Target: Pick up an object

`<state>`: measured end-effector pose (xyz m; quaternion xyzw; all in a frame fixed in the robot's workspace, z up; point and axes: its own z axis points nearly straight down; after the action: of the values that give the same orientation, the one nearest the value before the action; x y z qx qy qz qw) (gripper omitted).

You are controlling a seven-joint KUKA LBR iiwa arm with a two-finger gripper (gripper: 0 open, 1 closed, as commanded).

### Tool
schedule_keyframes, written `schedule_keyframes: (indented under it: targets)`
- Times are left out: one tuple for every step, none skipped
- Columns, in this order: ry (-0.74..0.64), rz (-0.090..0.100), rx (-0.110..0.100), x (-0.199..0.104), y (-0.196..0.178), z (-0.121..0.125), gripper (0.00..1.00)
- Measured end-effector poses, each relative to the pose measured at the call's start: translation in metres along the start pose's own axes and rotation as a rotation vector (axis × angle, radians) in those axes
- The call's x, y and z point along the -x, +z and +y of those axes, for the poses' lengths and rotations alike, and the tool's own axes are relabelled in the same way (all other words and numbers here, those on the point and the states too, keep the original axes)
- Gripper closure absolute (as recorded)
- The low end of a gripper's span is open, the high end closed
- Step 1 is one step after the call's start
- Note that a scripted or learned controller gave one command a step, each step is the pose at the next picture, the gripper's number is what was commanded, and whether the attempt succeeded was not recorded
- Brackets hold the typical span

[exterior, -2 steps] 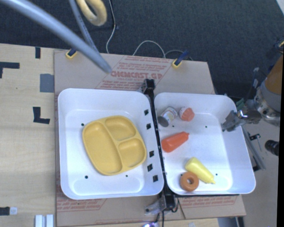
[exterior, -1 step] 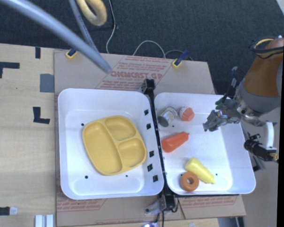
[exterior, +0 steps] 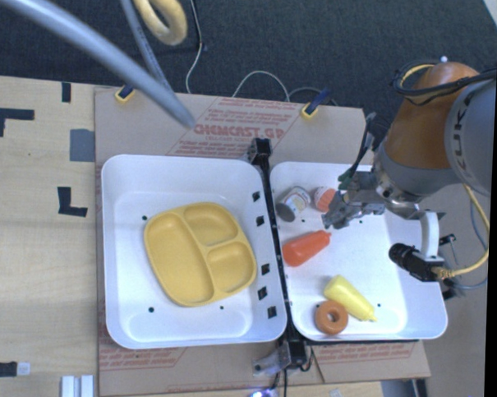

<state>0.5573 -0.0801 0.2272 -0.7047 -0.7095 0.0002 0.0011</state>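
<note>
Hand (exterior: 340, 212) of the grey arm hangs over the right bin (exterior: 416, 324), near its far edge and a little toward the divider between the two bins; whether its fingers are apart or together cannot be told from this view, and nothing is seen held between them.

The nearest candidate looks to be the orange carrot-shaped piece (exterior: 305, 247), which lies just below and slightly left of the hand, toward the bin's near edge. Its long axis runs slantwise, the thick end low and close to the divider, the thin end pointing up toward the hand. A grasp across the short width would probably call for the fingers to be turned square to that slant.

A small grey and white object (exterior: 293, 202) and a small orange and white one (exterior: 323, 198) sit just left of the hand along the far edge, close to each other and close to the divider, so room there is tight. The yellow wedge (exterior: 349, 296) and the brown ring (exterior: 332, 317) lie well apart from the hand, near the bin's front edge, touching or nearly so.

Open floor lies to the right of the carrot piece, toward the bin's right wall. The left bin (exterior: 116, 229) holds a yellow divided plate (exterior: 198, 253), farthest off.
</note>
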Motion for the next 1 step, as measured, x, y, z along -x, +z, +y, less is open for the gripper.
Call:
schedule_keyframes:
  targets:
    - [0.001, 0.001, 0.0, -0.0445, -0.0021, 0.0001, 1.0]
